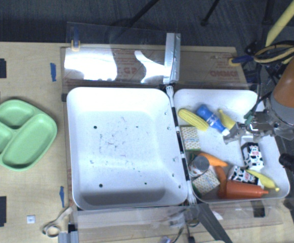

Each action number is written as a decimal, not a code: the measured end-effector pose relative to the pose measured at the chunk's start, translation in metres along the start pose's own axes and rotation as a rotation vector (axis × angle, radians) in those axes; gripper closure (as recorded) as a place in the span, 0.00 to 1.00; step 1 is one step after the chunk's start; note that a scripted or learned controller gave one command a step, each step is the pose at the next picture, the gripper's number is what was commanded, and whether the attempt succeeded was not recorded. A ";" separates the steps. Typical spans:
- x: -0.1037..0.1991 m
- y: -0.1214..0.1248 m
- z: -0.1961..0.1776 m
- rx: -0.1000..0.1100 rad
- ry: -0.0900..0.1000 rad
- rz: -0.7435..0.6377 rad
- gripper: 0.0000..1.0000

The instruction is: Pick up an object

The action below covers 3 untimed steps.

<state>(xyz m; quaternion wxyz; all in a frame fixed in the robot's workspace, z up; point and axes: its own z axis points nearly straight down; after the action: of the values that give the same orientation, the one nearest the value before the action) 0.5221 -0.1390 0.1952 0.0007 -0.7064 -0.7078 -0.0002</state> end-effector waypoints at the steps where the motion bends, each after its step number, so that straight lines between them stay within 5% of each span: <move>1: -0.054 0.000 0.029 0.000 0.000 0.033 0.00; 2: -0.070 0.013 0.099 -0.006 0.010 0.039 0.00; 3: -0.074 0.012 0.090 -0.007 0.003 0.044 1.00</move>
<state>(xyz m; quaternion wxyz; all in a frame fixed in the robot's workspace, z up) 0.5339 -0.2129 0.1054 -0.0005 -0.7217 -0.6922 -0.0036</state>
